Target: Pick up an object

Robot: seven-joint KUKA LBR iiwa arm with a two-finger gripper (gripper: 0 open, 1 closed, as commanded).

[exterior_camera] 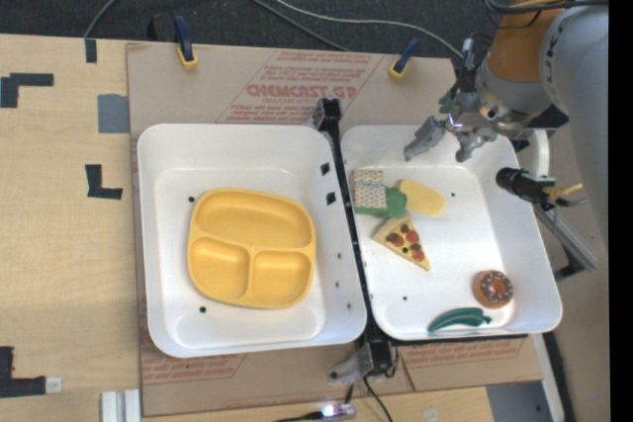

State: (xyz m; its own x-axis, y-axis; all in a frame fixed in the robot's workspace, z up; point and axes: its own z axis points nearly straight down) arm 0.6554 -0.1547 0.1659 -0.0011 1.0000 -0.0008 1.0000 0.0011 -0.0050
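My gripper (441, 145) hangs over the back edge of the right bin (524, 242), fingers spread apart with nothing between them. In that bin lie a toy pizza slice (404, 242), a pale yellow piece (423, 198), a green piece with a checked waffle-like block (374, 195), a chocolate donut (493, 289) and a green pepper (459, 319). The yellow piece sits a short way in front of the gripper, below it in the view.
The left bin (158, 212) holds a yellow divided plate (252, 247). Cardboard lies under both bins, held by two clamps (184, 49) at the back. A black cable runs across the back. The arm's orange band (539, 20) rises at the right.
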